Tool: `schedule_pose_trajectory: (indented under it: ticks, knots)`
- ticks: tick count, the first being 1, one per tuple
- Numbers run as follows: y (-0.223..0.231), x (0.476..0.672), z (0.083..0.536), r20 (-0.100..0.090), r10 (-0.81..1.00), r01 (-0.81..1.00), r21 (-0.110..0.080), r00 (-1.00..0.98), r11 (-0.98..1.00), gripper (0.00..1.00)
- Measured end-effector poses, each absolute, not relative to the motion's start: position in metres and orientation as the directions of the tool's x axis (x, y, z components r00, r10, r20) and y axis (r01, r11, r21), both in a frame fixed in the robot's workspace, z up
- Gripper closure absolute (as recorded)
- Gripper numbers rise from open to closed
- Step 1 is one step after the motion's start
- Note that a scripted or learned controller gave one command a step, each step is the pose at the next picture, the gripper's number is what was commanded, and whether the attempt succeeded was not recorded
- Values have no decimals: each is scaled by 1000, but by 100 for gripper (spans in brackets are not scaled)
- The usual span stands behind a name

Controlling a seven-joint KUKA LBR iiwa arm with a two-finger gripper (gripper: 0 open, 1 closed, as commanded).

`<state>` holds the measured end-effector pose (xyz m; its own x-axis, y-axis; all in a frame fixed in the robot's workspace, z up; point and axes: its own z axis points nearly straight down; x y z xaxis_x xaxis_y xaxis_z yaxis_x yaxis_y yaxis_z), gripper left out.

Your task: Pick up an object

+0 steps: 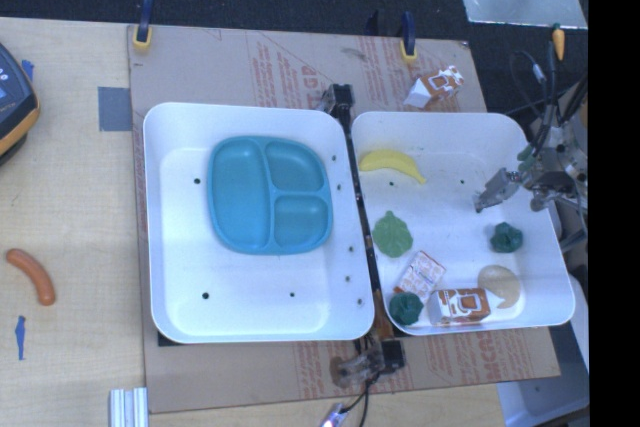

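Two shallow white bins sit side by side on the surface [80,165], resting on a cardboard sheet [250,65] that is clamped at its far edge, presumably so nothing shifts while the arm works. The left bin [170,305] carries just a blue divided plate [270,193], lying flat near its middle. The right bin [450,130] holds the loose items the task draws on, spread widely enough that most can be approached one at a time: a yellow banana [392,164] near the far left corner, a light green lump [392,235] just beside the dividing wall, a small printed packet [423,272] below it, a darker green piece [405,307] at the near edge, a brown-and-white carton [460,305] lying touching a pale round object [499,285], and a dark green piece [506,237] near the right wall. A second small carton [435,87] lies outside the bins on the cardboard, and a sausage-shaped toy [31,276] rests far off on the left of the surface. The end effector [500,187] hangs over the right part of the right bin, above and just beyond the dark green piece near the wall. Its grey fingers appear parted with nothing between them, so no object looks to be picked yet; that nearest dark green piece seems the likeliest candidate.
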<state>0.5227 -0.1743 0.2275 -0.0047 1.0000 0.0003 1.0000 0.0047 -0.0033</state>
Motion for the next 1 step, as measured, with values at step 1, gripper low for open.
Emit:
schedule_pose_trajectory:
  ticks: [1]
  knots:
    - [-212, 567, 155, -2, 1000, 1000, -4, -4, 4, 0]
